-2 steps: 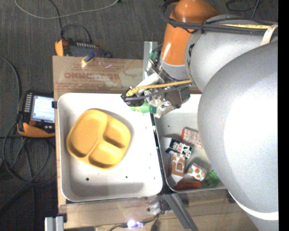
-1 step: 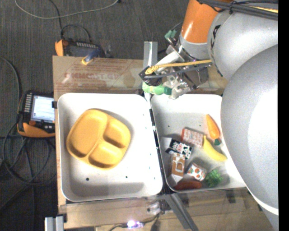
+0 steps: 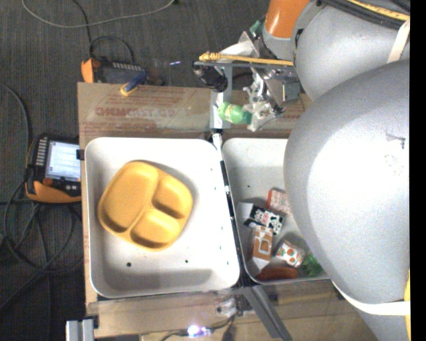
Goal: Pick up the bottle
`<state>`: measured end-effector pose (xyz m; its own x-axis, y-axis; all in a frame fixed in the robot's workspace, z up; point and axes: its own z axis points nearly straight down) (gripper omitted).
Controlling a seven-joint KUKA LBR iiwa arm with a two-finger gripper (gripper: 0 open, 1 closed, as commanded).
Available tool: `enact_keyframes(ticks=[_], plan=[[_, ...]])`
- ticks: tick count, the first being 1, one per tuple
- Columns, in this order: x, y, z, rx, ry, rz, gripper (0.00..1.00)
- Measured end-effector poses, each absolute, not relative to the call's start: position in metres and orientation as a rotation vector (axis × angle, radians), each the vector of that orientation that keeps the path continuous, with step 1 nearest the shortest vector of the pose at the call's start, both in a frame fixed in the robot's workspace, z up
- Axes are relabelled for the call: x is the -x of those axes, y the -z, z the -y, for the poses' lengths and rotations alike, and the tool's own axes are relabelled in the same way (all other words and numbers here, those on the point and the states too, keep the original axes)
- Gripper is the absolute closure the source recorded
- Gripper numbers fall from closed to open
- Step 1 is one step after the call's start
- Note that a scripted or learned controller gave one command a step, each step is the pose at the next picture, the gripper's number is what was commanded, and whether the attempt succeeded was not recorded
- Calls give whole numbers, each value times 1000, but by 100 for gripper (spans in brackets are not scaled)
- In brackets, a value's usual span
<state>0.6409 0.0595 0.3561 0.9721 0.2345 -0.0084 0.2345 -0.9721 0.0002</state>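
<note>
The big grey arm (image 3: 353, 166) comes in from the right and covers most of the right side of the view, with its orange band (image 3: 286, 16) at the top. The claw (image 3: 261, 106) is above the far rim of the bins, near the place where the two bins meet. A green bottle (image 3: 234, 113) with a pale end is seen there between the metal fingers, lying roughly sideways, so the claw is clenched on the bottle. The bottle is lifted, over the cardboard sheet (image 3: 146, 110) behind the bins and not inside any bin.

The left bin (image 3: 160, 273) holds a yellow divided tray (image 3: 146, 203) with three compartments; it lies a bit tilted, toward the upper left part of the bin. The right bin (image 3: 249, 156) is partly hidden under the arm. In its lower part there are several small things close together: a black and white box (image 3: 265, 218), a reddish packet (image 3: 278, 198) just beside it, an orange and brown carton (image 3: 263, 246), a small packet with a red picture (image 3: 289, 254), a dark red long thing (image 3: 276, 272) and something green (image 3: 311, 268) at the edge of the arm.

On the floor at the left of the desk lies a handheld pendant (image 3: 56, 166) with a lit screen, and cables run around it.
</note>
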Motion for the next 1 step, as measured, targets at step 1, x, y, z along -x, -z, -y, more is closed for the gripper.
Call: enact_keyframes(ticks=[1], plan=[[-639, -355, -52, -3123, 14, -328, 100]])
